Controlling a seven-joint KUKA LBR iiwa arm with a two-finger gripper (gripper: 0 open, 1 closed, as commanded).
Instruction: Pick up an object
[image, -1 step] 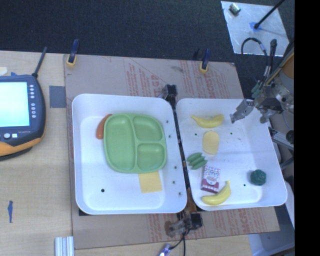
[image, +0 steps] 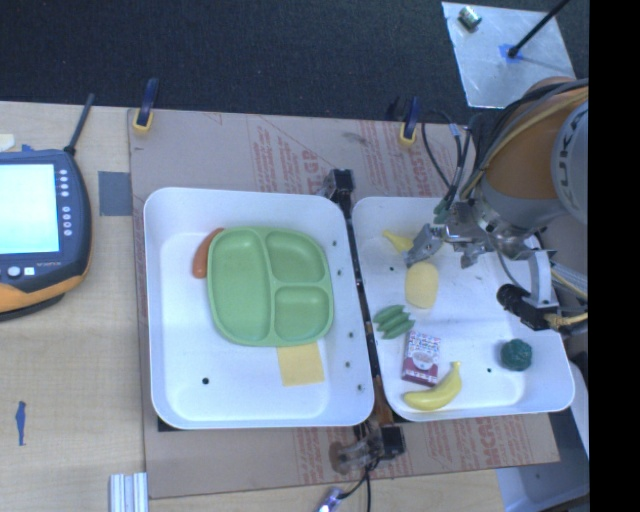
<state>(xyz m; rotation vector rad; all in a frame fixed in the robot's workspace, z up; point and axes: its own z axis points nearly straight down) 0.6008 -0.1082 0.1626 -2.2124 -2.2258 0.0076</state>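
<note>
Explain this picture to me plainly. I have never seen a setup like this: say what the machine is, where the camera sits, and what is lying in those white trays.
One camera looks down at a slant on a bench. The grey and orange machine at the right is a robot arm; its gripper hangs over the right bin, just above a pale yellow object. I cannot tell whether it grips anything. That bin also holds a banana, a red packet, a green pod and a dark green lump. The left bin holds a green divided plate, a yellow square and something orange partly under the plate. A handheld screen lies at the left.
</note>
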